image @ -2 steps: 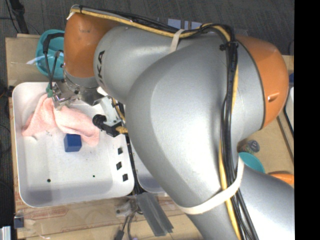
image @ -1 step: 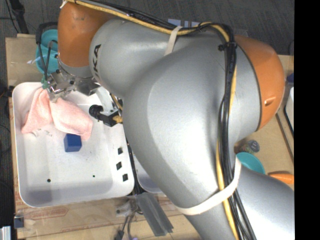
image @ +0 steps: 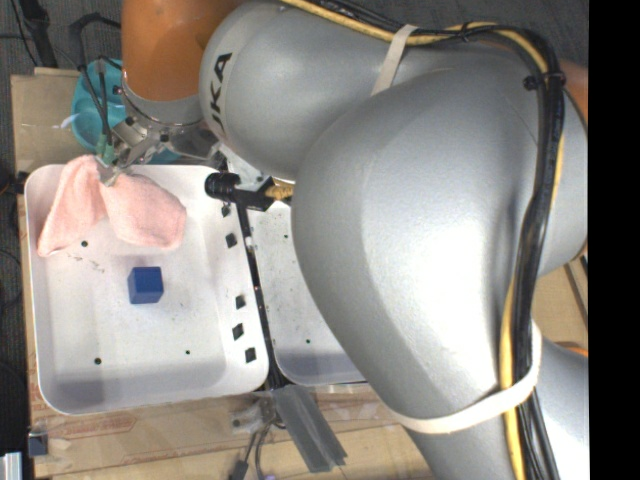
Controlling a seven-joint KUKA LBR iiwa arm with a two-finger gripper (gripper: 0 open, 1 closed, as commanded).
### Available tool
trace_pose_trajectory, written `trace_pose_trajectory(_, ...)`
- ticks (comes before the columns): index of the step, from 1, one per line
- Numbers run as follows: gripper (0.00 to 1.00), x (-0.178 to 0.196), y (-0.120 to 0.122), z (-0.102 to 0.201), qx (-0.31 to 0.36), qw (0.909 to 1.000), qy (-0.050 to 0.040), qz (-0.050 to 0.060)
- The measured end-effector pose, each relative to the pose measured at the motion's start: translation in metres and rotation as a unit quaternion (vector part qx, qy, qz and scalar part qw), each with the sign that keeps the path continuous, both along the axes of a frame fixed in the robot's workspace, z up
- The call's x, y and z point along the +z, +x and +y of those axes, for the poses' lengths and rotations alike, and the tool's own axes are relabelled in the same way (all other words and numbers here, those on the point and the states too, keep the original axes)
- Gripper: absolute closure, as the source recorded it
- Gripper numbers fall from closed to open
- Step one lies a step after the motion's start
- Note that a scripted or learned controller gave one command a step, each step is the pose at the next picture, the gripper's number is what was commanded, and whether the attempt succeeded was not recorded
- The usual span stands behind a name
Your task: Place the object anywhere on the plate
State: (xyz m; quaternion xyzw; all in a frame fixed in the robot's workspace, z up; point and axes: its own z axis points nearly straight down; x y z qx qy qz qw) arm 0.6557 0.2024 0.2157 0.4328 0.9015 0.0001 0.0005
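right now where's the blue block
In the camera view, the blue block sits in the left bin, just below the pink cloth.

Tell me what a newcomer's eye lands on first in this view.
The huge grey arm swallows the right side, its orange band at top left. Below the band, the pincer pinches the top of a pink cloth, which drapes into the left bin. A small blue cube sits alone on that bin's floor.

The grey arm (image: 400,218) reaches leftward, its hand (image: 112,160) pointed down, fingers pinched together.
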Motion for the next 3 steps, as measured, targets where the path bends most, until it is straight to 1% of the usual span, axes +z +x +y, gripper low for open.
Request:
trace_pose_trajectory(1, 1.00, 0.037, -0.022, -0.069, 0.184, 0.9828, -0.0007, 0.002)
trace_pose_trajectory(2, 1.00, 0.053, -0.071, -0.026, 0.254, 0.9671, -0.0004, 0.002)
trace_pose_trajectory(3, 1.00, -0.040, -0.071, -0.051, 0.371, 0.9286, -0.0002, 0.003)
